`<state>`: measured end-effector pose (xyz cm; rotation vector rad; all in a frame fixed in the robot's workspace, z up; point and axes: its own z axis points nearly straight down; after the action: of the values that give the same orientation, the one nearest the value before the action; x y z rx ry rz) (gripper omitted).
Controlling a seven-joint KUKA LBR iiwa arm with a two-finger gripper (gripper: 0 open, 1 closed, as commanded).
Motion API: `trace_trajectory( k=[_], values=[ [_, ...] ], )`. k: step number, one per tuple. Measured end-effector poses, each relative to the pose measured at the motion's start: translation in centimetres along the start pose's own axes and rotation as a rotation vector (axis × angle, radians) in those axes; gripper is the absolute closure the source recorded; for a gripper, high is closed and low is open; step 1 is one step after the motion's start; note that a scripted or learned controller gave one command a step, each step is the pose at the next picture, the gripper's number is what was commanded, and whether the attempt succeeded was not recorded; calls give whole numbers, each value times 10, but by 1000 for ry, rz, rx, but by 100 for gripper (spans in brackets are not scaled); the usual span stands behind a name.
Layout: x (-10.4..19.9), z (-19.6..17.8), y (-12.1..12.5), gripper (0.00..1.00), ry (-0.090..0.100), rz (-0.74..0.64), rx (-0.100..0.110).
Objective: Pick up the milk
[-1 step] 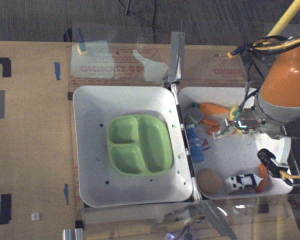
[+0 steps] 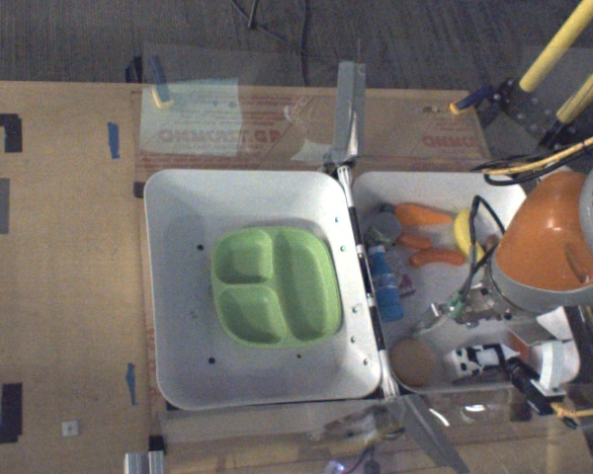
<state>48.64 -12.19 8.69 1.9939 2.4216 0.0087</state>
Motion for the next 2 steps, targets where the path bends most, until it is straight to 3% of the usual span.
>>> trace_trajectory(
  k=[1,2],
  values=[
    [25,-101,32,0,0,140,6],
    [83,-97,65,0,0,-82,5]
  ],
)
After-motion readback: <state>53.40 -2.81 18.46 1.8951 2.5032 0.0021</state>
